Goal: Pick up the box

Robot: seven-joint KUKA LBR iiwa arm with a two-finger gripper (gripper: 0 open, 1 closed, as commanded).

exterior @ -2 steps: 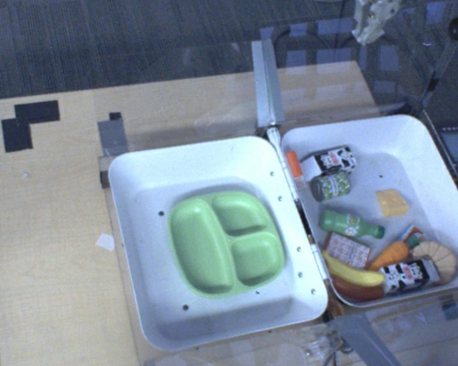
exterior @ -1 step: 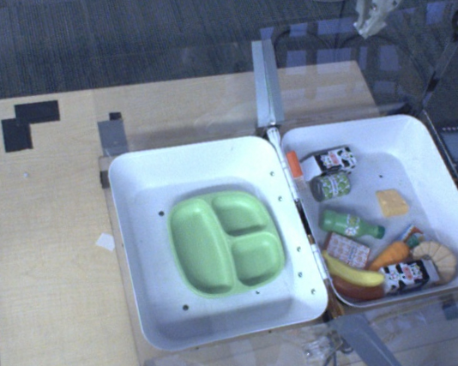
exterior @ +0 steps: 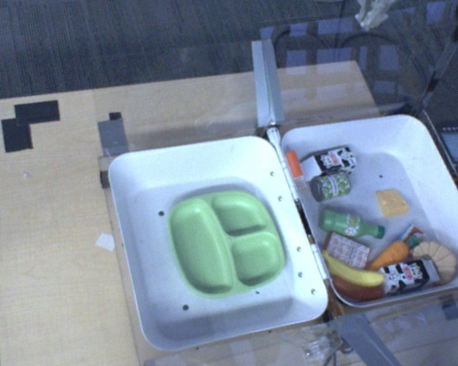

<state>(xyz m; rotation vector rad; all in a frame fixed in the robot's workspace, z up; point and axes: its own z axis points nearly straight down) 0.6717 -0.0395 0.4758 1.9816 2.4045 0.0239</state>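
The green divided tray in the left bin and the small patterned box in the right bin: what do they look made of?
The green divided tray looks like moulded plastic with a matte finish: one even colour, soft rounded compartment edges, no sharp glare. The small patterned box looks like printed cardboard, flat-faced with a pinkish print, though it is too small to be sure.

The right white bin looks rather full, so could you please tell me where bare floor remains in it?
In the right white bin, bare floor lies along the far right side, beyond the yellow cheese wedge. Its near edge is crowded: yellow banana, orange carrot, small patterned box.
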